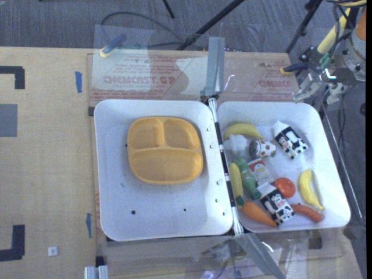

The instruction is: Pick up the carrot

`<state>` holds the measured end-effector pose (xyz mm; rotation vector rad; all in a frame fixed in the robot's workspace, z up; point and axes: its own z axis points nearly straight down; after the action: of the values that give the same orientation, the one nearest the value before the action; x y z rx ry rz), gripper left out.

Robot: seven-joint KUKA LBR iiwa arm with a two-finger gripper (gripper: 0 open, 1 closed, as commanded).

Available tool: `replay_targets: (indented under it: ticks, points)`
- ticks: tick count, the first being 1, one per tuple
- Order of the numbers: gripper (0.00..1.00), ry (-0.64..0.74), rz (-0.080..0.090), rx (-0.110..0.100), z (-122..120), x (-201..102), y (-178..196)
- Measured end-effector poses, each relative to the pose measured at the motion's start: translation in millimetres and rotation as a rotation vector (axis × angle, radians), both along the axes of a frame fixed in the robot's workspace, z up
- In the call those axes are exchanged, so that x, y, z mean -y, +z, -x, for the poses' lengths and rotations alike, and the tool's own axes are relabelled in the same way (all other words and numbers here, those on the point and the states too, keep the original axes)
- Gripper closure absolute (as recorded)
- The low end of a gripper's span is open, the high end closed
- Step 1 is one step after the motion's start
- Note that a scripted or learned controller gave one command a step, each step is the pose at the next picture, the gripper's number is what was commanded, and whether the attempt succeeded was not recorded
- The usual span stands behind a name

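Carrot [258, 213] lying at the front edge of the right bin [334, 150], just beside a black-and-white carton [277, 204]. Gripper [317, 87] up beyond the bin's far right corner, well apart; spread or pressed together, cannot tell. Yellow plate [165, 150] in the left bin [110, 173].

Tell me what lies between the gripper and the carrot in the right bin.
In the camera view, between the gripper at the far right corner and the carrot near the front lie a cow-patterned carton, a small can and a red tomato.
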<state>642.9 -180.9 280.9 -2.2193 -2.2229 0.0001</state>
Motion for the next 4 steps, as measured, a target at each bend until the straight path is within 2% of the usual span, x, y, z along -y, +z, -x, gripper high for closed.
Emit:
replay_targets:
  ticks: [1, 2, 3, 4]
  points:
    - [0.00, -0.043, -0.001, -0.002, -24.1, -83.4, -42.9]
    - [0.00, -0.301, 0.000, -0.005, -23.3, -188.1, -88.4]
    - [0.00, -0.621, 0.000, -0.005, 52.2, -119.6, -96.6]
    - [0.00, -0.829, -0.002, 0.003, 97.5, -67.2, -194.7]
